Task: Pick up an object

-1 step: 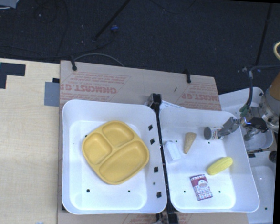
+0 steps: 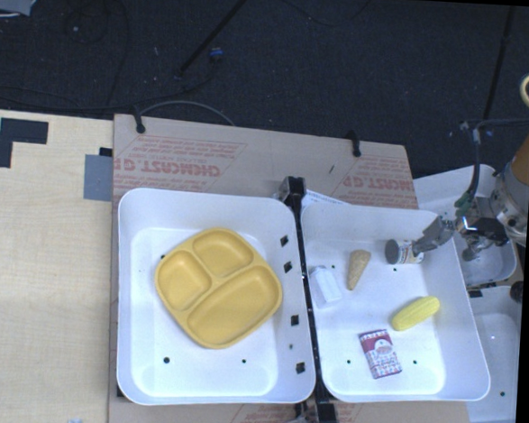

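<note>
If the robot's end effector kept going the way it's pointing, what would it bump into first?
Probably the small beige cone. The end effector points leftward across the right bin, and the cone lies just beyond its tip. Height is hard to judge from above, so it might pass over the cone instead.

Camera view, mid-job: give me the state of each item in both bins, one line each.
Yellow plate: lying flat, right way up, in the left bin.
Corn cob: lying on its side in the right bin.
Cone: lying flat, narrow end toward the camera.
Red card: flat, face up.
Clear packet: flat beside the divider.
Gripper: low over the right bin's far side.
</note>
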`<state>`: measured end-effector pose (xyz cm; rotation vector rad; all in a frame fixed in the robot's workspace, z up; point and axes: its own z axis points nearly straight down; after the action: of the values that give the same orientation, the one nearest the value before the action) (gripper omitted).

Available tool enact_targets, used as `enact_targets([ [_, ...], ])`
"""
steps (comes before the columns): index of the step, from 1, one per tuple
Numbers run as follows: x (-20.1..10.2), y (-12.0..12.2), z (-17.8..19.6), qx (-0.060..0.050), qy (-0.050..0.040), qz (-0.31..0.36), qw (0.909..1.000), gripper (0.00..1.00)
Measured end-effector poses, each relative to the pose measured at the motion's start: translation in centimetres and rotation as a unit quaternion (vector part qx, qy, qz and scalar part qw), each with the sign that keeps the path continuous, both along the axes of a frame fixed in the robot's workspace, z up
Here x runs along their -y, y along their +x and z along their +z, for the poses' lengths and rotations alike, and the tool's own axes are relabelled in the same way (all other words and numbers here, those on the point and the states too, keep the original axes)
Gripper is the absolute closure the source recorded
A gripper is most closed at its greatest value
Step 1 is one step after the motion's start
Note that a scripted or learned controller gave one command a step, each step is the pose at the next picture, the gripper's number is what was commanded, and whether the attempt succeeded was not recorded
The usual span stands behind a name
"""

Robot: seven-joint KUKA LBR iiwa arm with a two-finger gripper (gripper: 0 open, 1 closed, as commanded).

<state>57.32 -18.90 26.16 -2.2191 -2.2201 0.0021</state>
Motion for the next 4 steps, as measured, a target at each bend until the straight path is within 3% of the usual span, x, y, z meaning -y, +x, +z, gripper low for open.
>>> enact_targets([
  [3,-0.3,0.1,-15.3,-0.002,0.0009,0.0,1.0,0.0],
  [4,-0.2,0.1,-14.0,-0.001,0.0003,-0.002,1.0,1.0],
])
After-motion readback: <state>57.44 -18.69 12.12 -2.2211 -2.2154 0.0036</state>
